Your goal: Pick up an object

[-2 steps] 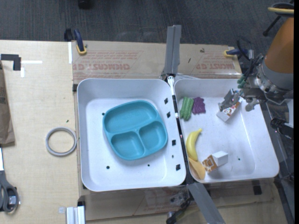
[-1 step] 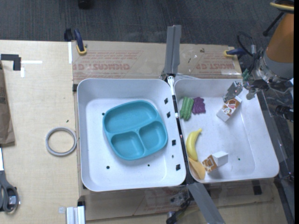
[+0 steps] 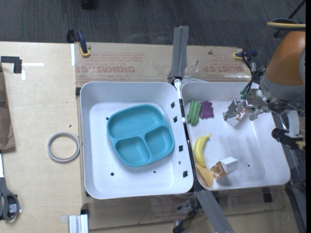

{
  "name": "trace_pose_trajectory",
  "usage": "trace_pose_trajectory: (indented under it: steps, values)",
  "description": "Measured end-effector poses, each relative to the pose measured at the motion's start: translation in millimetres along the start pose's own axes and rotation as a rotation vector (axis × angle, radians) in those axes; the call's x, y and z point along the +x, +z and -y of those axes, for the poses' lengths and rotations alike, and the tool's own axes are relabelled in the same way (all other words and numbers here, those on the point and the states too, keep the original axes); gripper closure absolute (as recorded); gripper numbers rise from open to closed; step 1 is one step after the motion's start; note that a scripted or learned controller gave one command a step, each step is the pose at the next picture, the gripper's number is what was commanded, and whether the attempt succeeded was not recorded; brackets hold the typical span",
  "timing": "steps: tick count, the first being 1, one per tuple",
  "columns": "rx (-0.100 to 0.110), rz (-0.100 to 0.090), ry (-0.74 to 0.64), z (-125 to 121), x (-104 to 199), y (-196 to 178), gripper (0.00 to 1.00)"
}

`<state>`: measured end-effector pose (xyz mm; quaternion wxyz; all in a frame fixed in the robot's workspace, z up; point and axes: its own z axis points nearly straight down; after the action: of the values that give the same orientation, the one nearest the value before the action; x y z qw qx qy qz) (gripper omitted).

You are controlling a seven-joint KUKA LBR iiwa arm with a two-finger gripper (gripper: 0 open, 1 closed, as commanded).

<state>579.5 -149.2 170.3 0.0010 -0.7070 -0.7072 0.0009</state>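
Observation:
The right bin (image 3: 262,144) holds a green cucumber-like piece (image 3: 194,111) and a purple grape bunch (image 3: 207,109) at its far left. A yellow banana (image 3: 200,147) lies along the left wall, with an orange piece (image 3: 205,176) below it. A small white and brown carton (image 3: 225,167) lies near the front. My gripper (image 3: 234,114) hangs low over the far middle of the right bin, to the right of the grapes and apart from them. The grey arm with its orange band (image 3: 287,52) reaches in from the right.
In the left bin (image 3: 92,169) lies a blue divided plate (image 3: 141,135). A grey tape ring (image 3: 63,146) and scissors (image 3: 7,205) lie on the bench to the left. A grey post (image 3: 180,52) stands behind the gap between the bins.

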Motion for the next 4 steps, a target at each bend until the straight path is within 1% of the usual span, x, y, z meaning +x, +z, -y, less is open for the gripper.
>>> trace_pose_trajectory:
  steps: [1,2,4]
  values:
    - [0.001,0.0,-0.17,95.7,23.5,29.6,0.0]
    - [0.001,-0.001,-0.246,102.6,51.4,79.9,0.0]
    - [0.0,0.0,-0.247,102.6,51.2,79.8,0.0]
